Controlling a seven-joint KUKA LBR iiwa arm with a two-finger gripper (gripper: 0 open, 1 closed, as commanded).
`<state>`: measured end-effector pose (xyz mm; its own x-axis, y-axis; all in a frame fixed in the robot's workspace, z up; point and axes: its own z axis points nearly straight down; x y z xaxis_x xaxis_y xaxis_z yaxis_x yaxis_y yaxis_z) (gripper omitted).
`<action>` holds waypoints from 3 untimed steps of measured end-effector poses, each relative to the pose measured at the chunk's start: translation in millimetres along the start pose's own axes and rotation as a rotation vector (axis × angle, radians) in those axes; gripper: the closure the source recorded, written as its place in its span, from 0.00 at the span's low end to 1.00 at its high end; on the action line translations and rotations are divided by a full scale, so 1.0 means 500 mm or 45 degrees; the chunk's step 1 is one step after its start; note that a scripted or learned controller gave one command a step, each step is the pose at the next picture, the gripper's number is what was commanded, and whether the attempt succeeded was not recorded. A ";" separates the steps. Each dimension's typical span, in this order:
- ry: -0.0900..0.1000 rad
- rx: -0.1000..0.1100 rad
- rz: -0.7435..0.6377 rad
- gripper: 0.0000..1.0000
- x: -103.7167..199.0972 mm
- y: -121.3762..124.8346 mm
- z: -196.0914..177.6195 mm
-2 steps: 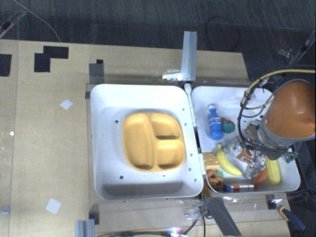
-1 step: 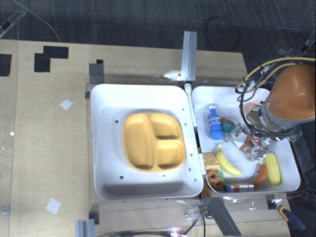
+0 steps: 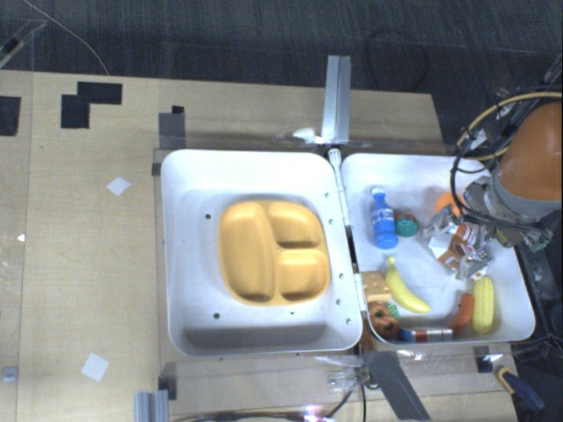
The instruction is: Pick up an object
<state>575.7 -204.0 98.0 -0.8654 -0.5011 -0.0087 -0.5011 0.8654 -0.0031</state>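
Over the right bin, the grey arm with its orange band reaches in from three o'clock, and its hand hangs low above the bin's middle, among shiny metal parts that blur together. Whether the hand is released or clenched cannot be told from this view, and nothing can be made out between its fingers.

At about ten o'clock from the hand stands a blue bottle with a white cap, lying along the bin floor, and just beside it toward three o'clock sits a small teal ball. An orange object peeks out at the hand's twelve o'clock, partly hidden by the arm. A yellow banana lies at about seven o'clock from the hand, tilted, its lower end near a tan block at the bin's left wall. At five o'clock from the hand a yellow corn cob rests upright along the floor, with a reddish-orange carrot-like piece touching its left side. A thin red marker-like stick lies along the bin's near wall.

Across the divider, the left bin carries a yellow divided plate with three compartments, sitting near the bin's centre. Both bins rest on the pale wooden tabletop.
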 end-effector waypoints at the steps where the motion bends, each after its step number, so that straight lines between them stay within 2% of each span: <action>1: 0.002 0.002 0.002 0.00 0.069 0.036 -0.091; 2: -0.004 0.003 -0.106 0.00 0.080 0.054 0.017; 3: -0.005 0.005 0.215 0.00 -0.047 -0.028 0.021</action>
<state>603.1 -204.1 87.9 -0.9373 -0.3483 -0.0130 -0.3482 0.9374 -0.0052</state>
